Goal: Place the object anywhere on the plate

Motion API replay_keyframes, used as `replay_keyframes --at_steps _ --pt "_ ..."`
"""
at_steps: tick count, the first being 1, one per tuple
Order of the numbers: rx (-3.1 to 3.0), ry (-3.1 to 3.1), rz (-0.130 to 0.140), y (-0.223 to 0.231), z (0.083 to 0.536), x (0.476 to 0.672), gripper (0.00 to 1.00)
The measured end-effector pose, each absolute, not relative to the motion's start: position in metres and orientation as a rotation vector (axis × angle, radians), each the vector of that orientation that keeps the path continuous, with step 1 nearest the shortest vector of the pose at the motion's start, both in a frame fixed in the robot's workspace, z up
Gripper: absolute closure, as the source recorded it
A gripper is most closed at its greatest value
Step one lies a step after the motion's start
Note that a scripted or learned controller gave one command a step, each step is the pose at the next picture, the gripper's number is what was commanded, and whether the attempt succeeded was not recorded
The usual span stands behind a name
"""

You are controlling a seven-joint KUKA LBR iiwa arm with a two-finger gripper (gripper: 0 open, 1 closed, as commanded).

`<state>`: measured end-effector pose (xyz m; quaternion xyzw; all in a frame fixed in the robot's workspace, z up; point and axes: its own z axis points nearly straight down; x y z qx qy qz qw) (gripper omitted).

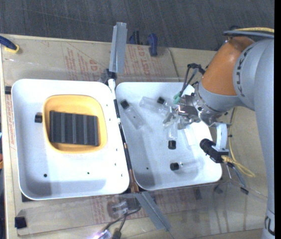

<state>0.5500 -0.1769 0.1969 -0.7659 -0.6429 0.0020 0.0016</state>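
1. Because the hand [180, 114] sits low in the right bin [148, 180] amid glare and see-through plastic, I cannot tell whether it is spread or pressed together, and nothing can be seen caught in it. A lift from here may well come up empty.
2. While the task names only 1 object, 4 clear bottles with black caps lie around the hand. 1 bottle [172, 132] is just beside it, its cap pointing at the near wall of the bin. 1 bottle [149, 103] lies a little off on the plate side, 1 bottle [132, 114] farther that way near the divide between the bins, and 1 bottle [186, 165] lies toward the near wall. The likeliest target is the 1 just beside the hand, though I cannot say for certain.
3. Smooth, round and lying flat, such a bottle would probably roll or squirt out under an off-centre squeeze, and a nudge could knock it into its neighbours.
4. Every bottle is well apart from the yellow plate [56, 105] in the left bin [26, 179], so the carry must cross both bin walls. A weak pinch could drop the bottle onto the desk [56, 59] or short of the plate.
5. A dark ridged tray [74, 128] covers most of the plate. A round bottle released there might roll along a groove or bounce off into the bin.
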Motion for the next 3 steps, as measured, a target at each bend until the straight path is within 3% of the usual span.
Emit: replay_keyframes --at_steps 1,2,3 --pt "-2.415 -2.004 0.002 -0.119 0.223 0.599 1.0" --pt "-2.18 -2.259 0.002 -0.055 0.203 0.628 1.0" --pt "-2.18 -2.26 0.001 -0.055 0.203 0.628 0.0"
